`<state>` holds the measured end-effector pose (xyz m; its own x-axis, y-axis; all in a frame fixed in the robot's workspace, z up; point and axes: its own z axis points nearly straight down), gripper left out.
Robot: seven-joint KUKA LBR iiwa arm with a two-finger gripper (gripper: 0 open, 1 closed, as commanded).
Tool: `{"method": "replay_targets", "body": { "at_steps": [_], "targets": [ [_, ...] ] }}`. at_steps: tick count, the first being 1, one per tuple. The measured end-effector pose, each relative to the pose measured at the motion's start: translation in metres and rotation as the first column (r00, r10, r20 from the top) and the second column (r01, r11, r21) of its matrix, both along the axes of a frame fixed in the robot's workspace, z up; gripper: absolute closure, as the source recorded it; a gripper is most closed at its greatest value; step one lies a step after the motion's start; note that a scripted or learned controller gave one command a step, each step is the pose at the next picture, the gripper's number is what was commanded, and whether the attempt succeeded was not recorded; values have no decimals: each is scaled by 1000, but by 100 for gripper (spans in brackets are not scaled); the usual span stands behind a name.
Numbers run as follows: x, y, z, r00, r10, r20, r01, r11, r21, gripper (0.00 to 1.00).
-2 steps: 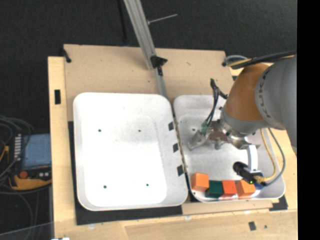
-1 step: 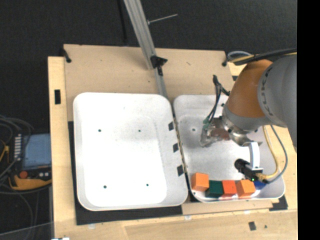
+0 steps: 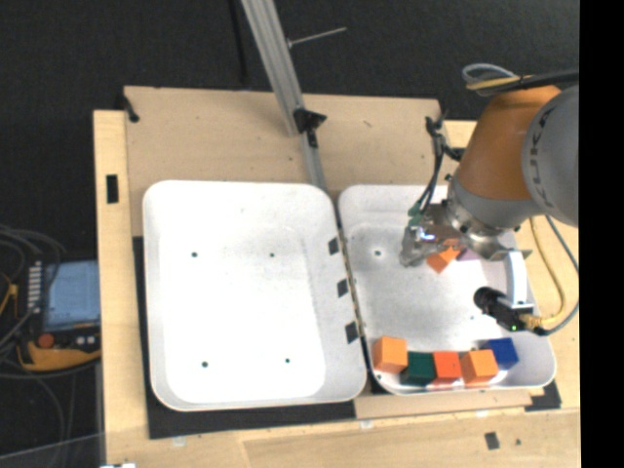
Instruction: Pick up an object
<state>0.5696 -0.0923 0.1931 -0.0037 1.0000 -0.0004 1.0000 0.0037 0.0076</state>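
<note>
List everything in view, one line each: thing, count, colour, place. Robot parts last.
bins: 2, white, side by side on the bench; left bin, right bin
orange blocks: 3, along the right bin's near edge
green block: 1, same row
blue block: 1, right end of the row
small orange block: 1, at the end effector
end effector: 1, over the right bin
arm: 1, grey with orange band, from the right
</note>
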Motion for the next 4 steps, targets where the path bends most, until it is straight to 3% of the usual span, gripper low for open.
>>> {"method": "replay_targets", "body": {
  "at_steps": [1,3,4],
  "targets": [
    [2,-1,42,1000,1,-1,-1,1000,0,100],
    [22,109,43,1000,4,-6,-4,1000,1,100],
    [19,157,37,1000,3,-10,-3,1000,1,100]
  ]
}}
